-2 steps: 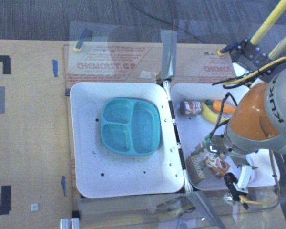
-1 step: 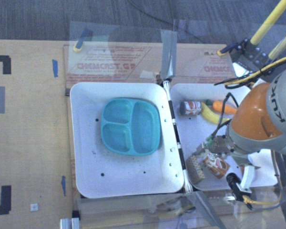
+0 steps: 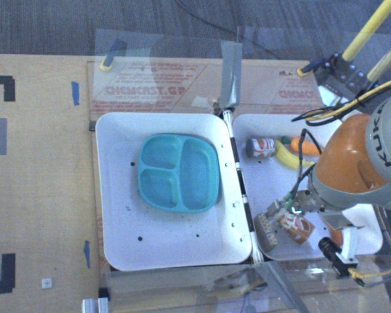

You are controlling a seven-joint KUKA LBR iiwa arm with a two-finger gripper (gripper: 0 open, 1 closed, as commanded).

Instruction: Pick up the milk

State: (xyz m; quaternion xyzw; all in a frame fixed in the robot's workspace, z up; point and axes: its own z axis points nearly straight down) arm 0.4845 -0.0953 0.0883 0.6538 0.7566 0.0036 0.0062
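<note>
Lying tilted near the right bin's (image 3: 371, 240) front edge, the milk (image 3: 297, 227) looks like a small carton: light, thin-walled, easy to crush, so grip across its flat sides, gently. Gripper (image 3: 288, 208) sits right over it, arm (image 3: 352, 158) covers the view; can't tell its opening or any hold. Can (image 3: 261, 147), banana (image 3: 285, 155) at back; blue tray (image 3: 179, 173) in left bin (image 3: 117, 194).
</note>
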